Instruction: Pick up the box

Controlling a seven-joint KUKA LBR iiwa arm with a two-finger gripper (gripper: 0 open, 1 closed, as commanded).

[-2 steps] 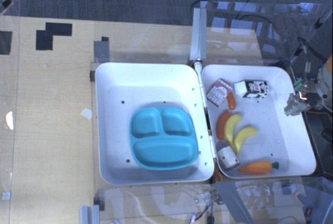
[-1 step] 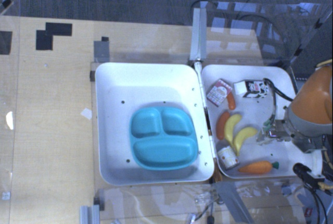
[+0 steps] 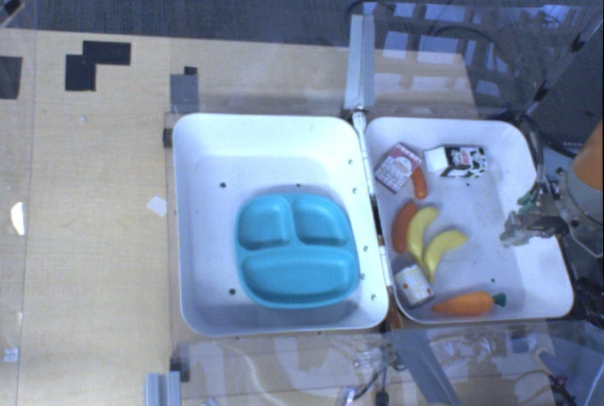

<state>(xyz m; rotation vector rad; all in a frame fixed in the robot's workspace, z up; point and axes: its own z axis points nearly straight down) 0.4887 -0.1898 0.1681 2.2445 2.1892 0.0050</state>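
Hovering jaws (image 3: 530, 223) right of box (image 3: 397, 167).

We look down from one fixed camera high above the pale wooden bench (image 3: 85, 234), tilted slightly toward twelve o'clock. Both shallow white plastic bins (image 3: 198, 206) sit mid-frame, moderately distant; the grey arm (image 3: 590, 173) enters at three o'clock.
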